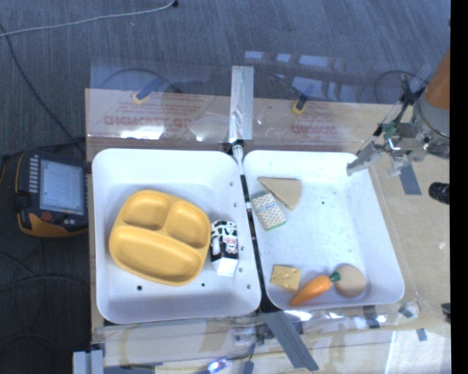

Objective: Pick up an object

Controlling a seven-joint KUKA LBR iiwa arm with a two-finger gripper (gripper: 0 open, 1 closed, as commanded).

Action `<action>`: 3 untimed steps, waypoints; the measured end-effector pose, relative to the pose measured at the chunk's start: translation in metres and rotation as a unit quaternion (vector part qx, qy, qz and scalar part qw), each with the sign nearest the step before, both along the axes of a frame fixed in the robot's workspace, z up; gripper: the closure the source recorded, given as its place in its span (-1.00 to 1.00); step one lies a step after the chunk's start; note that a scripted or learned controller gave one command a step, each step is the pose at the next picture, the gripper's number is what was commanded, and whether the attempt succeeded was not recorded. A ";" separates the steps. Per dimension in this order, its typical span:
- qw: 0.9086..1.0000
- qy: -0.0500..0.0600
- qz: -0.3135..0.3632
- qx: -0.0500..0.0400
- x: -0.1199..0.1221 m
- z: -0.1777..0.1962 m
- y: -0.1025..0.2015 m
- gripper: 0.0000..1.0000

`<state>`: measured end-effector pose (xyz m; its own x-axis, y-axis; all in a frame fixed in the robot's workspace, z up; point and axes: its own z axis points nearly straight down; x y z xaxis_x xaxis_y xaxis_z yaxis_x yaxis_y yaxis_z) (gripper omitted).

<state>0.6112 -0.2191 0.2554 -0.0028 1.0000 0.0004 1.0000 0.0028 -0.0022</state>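
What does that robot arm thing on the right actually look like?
At the right edge there is a grey arm with an orange band above its wrist. Its claw is grey metal with thin, pale fingers and a small green spot near its base. Thin dark cables run up beside it.

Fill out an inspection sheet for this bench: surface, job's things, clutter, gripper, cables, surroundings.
Surface: two white bins side by side, left bin and right bin.
Job's things: left bin holds a yellow divided plate and a black-and-white carton beside it. Right bin holds a tan wedge, a patterned packet, a yellow cracker, a carrot and a beige ball.
Clutter: tape strips on the bench.
Gripper: gripper sits above the right bin's far right corner, nothing between the jaws.
Cables: white cable on the floor.
Surroundings: teach pendant left of the bench, dark carpet.
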 end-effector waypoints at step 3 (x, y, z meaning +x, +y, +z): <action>0.985 -0.001 0.175 -0.001 0.058 0.107 0.072 1.00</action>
<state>0.6690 -0.1474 0.3626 -0.3469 0.9379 -0.0023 0.9379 0.3469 -0.0008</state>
